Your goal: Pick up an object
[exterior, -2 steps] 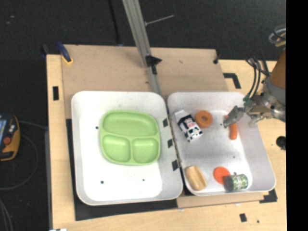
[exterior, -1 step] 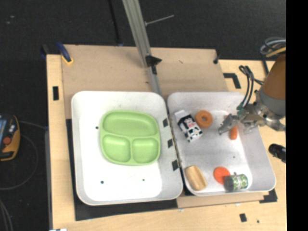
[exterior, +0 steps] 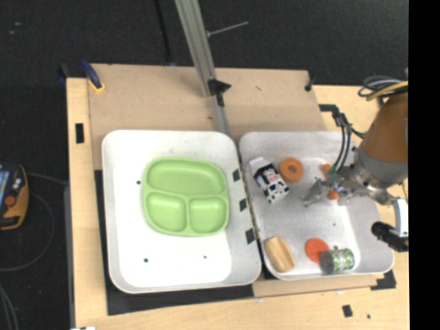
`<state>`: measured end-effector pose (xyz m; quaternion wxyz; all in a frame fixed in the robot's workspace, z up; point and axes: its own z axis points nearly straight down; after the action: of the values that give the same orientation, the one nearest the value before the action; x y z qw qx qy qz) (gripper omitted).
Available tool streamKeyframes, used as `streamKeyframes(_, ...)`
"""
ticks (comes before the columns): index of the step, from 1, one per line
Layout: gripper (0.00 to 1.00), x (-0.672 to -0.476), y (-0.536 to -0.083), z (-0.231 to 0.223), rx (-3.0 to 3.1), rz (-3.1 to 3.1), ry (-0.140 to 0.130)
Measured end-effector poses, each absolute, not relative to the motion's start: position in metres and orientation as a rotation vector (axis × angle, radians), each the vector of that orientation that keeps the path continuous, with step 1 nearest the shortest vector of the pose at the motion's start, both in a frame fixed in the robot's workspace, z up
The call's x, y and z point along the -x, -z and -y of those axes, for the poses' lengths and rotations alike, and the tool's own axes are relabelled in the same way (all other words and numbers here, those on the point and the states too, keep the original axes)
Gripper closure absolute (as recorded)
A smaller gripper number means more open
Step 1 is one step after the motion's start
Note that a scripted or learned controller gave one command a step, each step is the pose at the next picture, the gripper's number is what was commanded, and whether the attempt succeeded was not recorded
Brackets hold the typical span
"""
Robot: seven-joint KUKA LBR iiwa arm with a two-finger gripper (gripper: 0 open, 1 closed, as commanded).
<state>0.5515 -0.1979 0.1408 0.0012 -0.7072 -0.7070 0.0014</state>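
The grey hand (exterior: 322,191) hangs low in the right white bin (exterior: 302,150), near a small orange object (exterior: 333,194) — blurred, part-hidden; whether it grips anything I cannot tell.

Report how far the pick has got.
Done: the gripper is down inside the right bin. In hand: nothing visibly; it sits low near a small orange piece, and the grip can't be judged. Left: grasp and lift. The orange ring, dice, bread-like piece, orange disc and green can lie on the bin floor.
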Motion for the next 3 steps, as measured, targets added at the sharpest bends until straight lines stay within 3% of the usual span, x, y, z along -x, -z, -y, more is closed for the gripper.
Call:
streamKeyframes(1, 0.00, -0.552, -0.100, 0.199, 2.224, 2.222, 0.000)
streamKeyframes(2, 1.00, -0.554, -0.113, 0.200, 2.229, 2.222, 0.005)
streamKeyframes(3, 1.00, -0.550, -0.176, 0.199, 2.223, 2.229, 0.005)
